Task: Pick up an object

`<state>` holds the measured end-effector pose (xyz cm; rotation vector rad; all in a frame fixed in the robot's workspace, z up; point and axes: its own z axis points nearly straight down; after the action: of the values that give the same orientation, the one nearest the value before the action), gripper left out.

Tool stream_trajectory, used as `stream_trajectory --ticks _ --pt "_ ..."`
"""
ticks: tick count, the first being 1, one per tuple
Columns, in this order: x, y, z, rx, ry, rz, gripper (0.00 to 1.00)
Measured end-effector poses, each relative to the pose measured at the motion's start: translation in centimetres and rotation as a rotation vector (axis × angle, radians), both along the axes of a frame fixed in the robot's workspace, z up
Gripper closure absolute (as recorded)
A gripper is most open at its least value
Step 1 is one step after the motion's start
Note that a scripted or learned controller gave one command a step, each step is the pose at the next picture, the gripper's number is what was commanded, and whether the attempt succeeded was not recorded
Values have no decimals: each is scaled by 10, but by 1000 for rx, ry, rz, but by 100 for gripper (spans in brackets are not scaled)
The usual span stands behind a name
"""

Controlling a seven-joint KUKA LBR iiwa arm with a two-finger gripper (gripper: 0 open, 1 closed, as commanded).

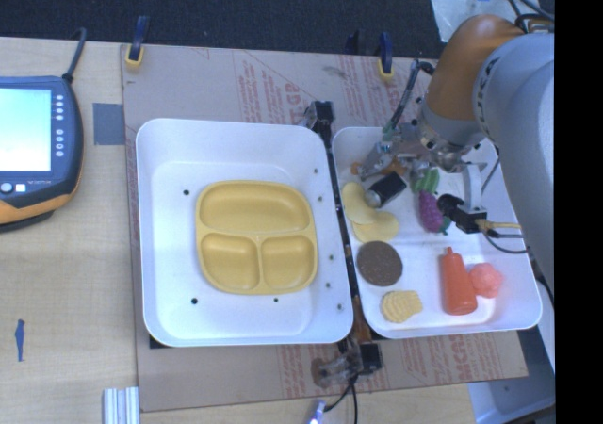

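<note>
Two shallow white bins are seen side by side on a wooden surface (66, 318) that is partly covered by a sheet of brown cardboard (245, 88). The left bin (155, 224) is occupied by a yellow divided tray (256, 236), which lies flat near the bin's middle with its single long compartment toward the far side and its two smaller compartments toward the near side. The right bin (513, 318) is reached into from the right by the grey arm (513, 83), whose orange band (466, 55) is seen above the wrist. The gripper (405, 163) is lowered over the far left part of the right bin, amid cables and dark hardware; whether anything is held and how far the fingers stand apart cannot be told, since the tips are lost in that clutter. A dark cylindrical piece (384, 190) is seen just below the gripper. Just beside it a pale yellow item (367, 215) lies against the bin's left wall, and a purple bunch of grapes (431, 210) lies to the right of it. Nearer the camera a brown round disc (380, 263) rests beside the left wall, with a yellow ridged item (401, 305) just in front of it. An orange bottle-shaped object (458, 283) lies to the right, touching a pink rounded object (485, 279). A handheld control pendant (33, 149) with a pale screen rests at the surface's left edge, well apart from both bins.
</note>
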<state>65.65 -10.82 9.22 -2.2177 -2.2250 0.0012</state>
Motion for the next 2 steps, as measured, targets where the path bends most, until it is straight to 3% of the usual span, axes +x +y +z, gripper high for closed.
stream_trajectory --ticks 1,2 --pt "-2 -1 9 1 10 3 100" --pt "0 0 10 0 6 4 0"
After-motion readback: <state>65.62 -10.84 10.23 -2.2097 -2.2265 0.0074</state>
